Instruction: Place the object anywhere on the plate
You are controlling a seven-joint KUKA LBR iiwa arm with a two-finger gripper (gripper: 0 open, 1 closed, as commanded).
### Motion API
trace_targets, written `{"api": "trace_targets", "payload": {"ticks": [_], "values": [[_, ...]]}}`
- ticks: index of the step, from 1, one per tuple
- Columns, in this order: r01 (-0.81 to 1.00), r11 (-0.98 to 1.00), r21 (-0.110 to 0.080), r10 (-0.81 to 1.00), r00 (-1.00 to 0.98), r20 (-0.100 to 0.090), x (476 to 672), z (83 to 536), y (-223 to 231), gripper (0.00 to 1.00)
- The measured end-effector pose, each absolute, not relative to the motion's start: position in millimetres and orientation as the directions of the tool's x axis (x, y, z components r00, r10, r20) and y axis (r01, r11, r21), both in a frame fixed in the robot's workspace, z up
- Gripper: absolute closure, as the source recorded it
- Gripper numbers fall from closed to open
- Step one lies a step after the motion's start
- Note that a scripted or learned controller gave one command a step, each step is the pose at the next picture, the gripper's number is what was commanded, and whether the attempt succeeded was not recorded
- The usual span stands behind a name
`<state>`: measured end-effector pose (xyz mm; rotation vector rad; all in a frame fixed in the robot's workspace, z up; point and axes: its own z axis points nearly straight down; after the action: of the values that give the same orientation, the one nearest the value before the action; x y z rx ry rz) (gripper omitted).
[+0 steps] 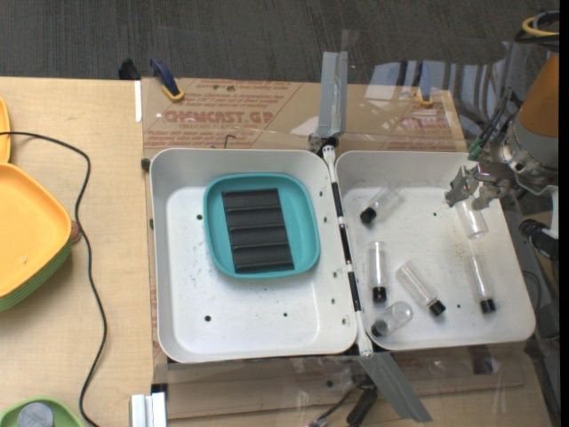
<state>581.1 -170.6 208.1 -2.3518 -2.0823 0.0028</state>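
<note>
A teal square plate (pixel 307 229) with a black ribbed insert lies in the left bin (pixel 178 310), toward its upper middle. Several clear vials with black caps lie scattered in the right bin (pixel 427 176): one near the top left (pixel 382 205), one upright in the view (pixel 378 265), one slanted (pixel 416 285), and others. My gripper (pixel 473 190) hangs over the right bin's upper right part. A clear vial (pixel 477 222) sits directly under its tip, touching or nearly touching it; whether it is held is unclear.
Yellow and green plates (pixel 27 229) rest on the wooden table at the left, with a black cable (pixel 89 238) running past them. Cardboard (pixel 231 114) lies behind the bins. A metal divider (pixel 342 229) separates the two bins.
</note>
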Motion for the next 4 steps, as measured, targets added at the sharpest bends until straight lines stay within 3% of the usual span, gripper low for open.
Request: {"api": "trace_targets", "payload": {"ticks": [1,2,3,4], "values": [[0.993,-0.121,-0.001,0.993,0.121,-0.001,581.1,208,-171,0.00],[0.972,-0.235,-0.002,0.972,0.235,-0.002,558.6,354,-199,0.00],[0.933,-0.361,-0.003,0.933,0.361,-0.003,546.9,441,-207,0.00],[0.863,-0.506,-0.002,0.863,0.506,-0.003,550.1,440,-214,0.00]]}}
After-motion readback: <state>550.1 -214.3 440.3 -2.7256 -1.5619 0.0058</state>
